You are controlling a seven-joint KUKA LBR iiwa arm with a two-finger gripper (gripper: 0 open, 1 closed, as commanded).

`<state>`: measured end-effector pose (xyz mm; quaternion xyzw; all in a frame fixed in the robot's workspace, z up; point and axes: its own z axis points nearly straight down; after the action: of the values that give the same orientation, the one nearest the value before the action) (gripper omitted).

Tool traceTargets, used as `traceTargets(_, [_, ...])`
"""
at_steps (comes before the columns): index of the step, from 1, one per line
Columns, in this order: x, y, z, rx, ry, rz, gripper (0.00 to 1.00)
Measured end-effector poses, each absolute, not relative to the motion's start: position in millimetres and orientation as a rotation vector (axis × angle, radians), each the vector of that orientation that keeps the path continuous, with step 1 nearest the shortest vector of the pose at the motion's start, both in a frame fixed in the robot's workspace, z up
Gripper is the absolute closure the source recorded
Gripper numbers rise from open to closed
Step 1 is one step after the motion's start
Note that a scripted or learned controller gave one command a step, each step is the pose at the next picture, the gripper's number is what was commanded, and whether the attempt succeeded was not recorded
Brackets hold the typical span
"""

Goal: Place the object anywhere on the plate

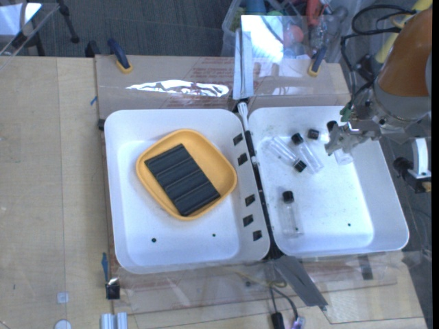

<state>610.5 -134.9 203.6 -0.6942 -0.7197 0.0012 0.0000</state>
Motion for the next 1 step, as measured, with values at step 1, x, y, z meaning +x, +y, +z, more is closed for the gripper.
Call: traceTargets(1, [610.5,-134.9,203.8,-2.181,-2.261,0.003,0.0])
